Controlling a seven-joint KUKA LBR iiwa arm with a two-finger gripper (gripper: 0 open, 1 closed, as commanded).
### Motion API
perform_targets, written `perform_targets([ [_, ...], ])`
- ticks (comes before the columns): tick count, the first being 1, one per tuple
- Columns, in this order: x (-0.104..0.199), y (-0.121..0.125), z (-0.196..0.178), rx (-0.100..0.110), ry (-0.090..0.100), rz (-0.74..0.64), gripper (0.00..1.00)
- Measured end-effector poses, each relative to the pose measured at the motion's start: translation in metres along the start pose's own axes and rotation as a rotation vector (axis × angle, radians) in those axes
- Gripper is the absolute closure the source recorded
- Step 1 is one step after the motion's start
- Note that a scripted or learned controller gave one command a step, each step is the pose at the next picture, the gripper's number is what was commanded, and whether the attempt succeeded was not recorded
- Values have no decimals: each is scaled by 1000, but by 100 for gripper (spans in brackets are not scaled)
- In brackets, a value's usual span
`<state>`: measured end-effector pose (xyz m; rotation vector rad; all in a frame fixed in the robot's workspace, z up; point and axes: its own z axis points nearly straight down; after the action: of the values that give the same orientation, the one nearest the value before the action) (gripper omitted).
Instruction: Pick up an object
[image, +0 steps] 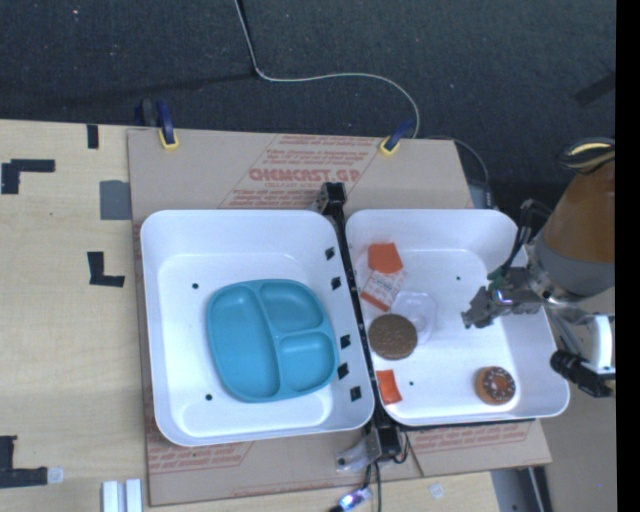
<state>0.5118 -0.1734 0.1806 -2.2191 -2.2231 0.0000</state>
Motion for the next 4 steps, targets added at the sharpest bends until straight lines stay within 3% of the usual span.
perform_targets([
  [1, -1, -9, -50, -3, -1, 0, 100],
  [4, 149, 76, -51, 0, 0, -2, 100],
])
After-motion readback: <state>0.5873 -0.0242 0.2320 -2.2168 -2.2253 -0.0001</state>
